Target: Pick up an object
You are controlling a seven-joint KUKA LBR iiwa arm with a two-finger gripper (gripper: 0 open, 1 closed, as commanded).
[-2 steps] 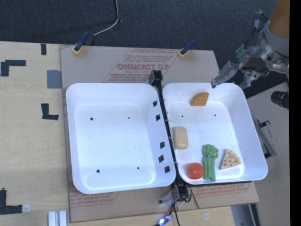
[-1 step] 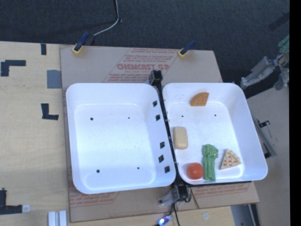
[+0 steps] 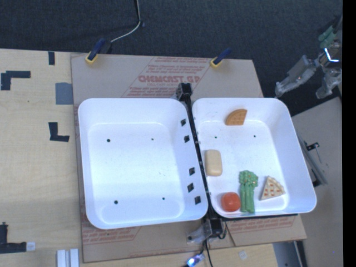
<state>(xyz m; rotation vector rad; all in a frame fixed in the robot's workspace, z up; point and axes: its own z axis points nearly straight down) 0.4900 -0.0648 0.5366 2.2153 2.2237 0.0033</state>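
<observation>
Beside right bin (image 3: pixel 289 121), perhaps end effector (image 3: pixel 308 74).

Beneath my bins a brown cardboard sheet (image 3: pixel 167 77) with red print, two clamps — yellow (image 3: pixel 95 50) and blue (image 3: pixel 221 56) — on its far edge, a white cable (image 3: pixel 131 24) across dark carpet (image 3: pixel 222 15), black tape marks (image 3: pixel 55 131) on my wooden bench (image 3: pixel 33 171).

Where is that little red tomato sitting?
The small round red tomato lies in the right white bin, at its near edge, touching the green broccoli stalk on its right.
</observation>
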